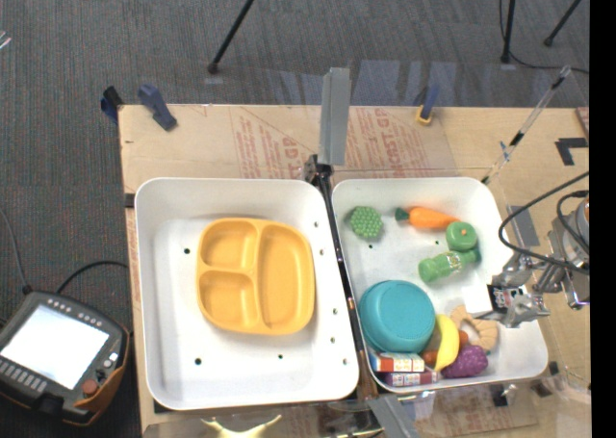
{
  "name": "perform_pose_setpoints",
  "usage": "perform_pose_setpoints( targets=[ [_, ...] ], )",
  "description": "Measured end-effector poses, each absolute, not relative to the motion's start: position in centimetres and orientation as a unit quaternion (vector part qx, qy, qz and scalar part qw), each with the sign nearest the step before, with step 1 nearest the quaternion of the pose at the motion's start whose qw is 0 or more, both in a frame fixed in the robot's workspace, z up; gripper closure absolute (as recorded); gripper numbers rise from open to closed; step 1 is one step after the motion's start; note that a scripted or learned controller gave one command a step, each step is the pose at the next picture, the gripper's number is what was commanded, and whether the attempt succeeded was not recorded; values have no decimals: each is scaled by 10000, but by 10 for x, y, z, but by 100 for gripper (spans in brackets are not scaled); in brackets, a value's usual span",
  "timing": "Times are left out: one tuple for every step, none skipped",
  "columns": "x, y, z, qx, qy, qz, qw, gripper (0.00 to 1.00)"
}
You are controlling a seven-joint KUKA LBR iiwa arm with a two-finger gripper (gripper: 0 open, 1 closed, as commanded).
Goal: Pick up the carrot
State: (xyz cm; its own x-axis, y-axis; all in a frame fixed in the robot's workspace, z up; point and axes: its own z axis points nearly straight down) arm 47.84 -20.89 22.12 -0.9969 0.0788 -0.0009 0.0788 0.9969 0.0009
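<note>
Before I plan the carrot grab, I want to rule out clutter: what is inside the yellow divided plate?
Nothing lies in the yellow divided plate; all three compartments show bare. The bin floor under it is hidden.

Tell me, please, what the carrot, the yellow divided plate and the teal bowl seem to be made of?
Carrot: probably moulded plastic, a toy; uniform orange, smooth green stub.
Yellow divided plate: likely plastic, satin; one even colour, soft rounded ridges.
Teal bowl: apparently plastic too, matte; flat colour, no sharp glints.
</note>
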Motion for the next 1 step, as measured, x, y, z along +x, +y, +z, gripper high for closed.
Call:
perform_pose_setpoints(
  targets=[
    [479, -209, 271, 95, 10000, 0, 22, 100]
  ],
)
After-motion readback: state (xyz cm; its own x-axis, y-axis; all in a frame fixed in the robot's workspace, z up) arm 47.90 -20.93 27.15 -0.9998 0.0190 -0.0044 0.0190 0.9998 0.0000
